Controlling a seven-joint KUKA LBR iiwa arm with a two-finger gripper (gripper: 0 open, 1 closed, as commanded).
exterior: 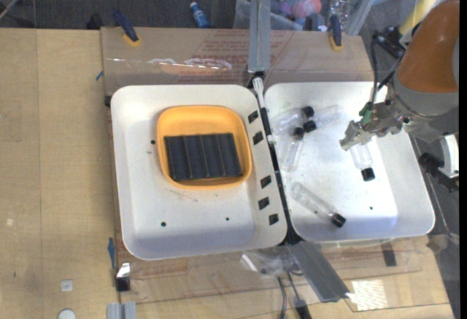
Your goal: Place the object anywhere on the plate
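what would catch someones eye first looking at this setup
The orange squarish plate carrying a dark ribbed rectangular block stands out in the left shallow white bin. In the right shallow white bin lie several clear plastic vials with black caps. The grey arm's gripper hangs over that bin, just above one vial.

My bench [51,164] is carrying two white bins side by side. The left bin [131,215] and the right bin [408,201] are sitting on cardboard [182,47], touching along a black divider [266,157].
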